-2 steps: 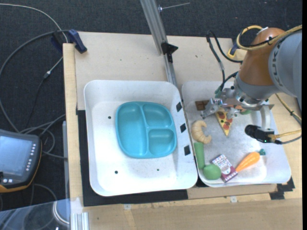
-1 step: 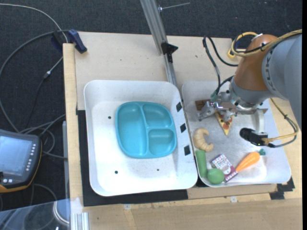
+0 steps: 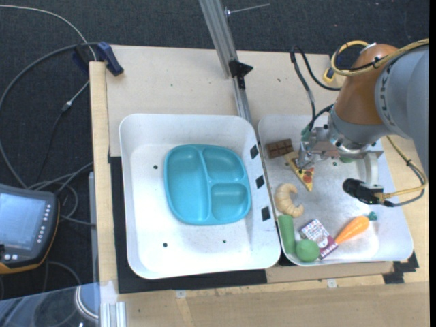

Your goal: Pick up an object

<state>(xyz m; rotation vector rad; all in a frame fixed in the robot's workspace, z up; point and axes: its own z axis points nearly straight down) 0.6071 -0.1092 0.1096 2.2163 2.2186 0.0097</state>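
My gripper (image 3: 306,157) hangs low in the right bin (image 3: 390,245), at the upper end of a pizza slice (image 3: 305,178) that points toward the front. It is touching or just above the slice's crust end. A brown chocolate bar (image 3: 279,148) lies just to the gripper's left. A croissant (image 3: 288,199) sits in front of the slice. Nearer the front lie a green cucumber (image 3: 286,229), a green round fruit (image 3: 307,251), a pink packet (image 3: 317,233) and an orange carrot (image 3: 353,229).
The left bin (image 3: 139,203) holds a teal divided plate (image 3: 206,182). A metal pole (image 3: 225,39) slants down to the wall between the bins. The arm's grey body and orange band (image 3: 364,94) cover the right bin's back right corner.
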